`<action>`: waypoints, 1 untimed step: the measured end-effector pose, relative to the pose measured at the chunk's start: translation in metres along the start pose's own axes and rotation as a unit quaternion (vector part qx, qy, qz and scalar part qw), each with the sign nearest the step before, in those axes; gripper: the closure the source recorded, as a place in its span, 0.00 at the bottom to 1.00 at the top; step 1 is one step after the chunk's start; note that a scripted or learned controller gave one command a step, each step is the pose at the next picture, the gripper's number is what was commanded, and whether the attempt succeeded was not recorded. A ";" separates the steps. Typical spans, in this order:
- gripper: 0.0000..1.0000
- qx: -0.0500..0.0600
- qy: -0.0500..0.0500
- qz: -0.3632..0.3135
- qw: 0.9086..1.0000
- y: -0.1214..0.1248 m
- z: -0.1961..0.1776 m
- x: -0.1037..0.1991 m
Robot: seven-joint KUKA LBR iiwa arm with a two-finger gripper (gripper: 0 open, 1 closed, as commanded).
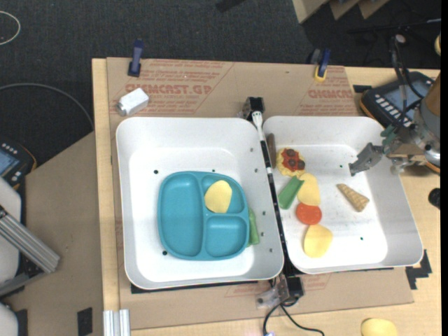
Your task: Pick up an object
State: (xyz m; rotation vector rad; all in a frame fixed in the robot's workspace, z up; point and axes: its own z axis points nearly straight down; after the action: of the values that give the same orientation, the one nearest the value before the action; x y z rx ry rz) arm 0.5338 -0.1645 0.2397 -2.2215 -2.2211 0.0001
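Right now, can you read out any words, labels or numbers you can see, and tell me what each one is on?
"COMCAST.G P", or close to it, in faint red print: on the cardboard sheet behind the left bin. The first letters are unsure.
A similar red print behind the right bin: too blurred to read.
White tag: no readable text.

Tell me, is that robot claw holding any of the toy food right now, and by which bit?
Nothing is held. The gripper hangs over the right bin, apart from the cone below it.
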 end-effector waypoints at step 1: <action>0.00 0.005 0.003 -0.003 1.000 -0.058 0.046 0.075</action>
State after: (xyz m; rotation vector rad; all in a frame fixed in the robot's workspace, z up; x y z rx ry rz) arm 0.4762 -0.0898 0.1942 -2.2072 -2.2187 0.0050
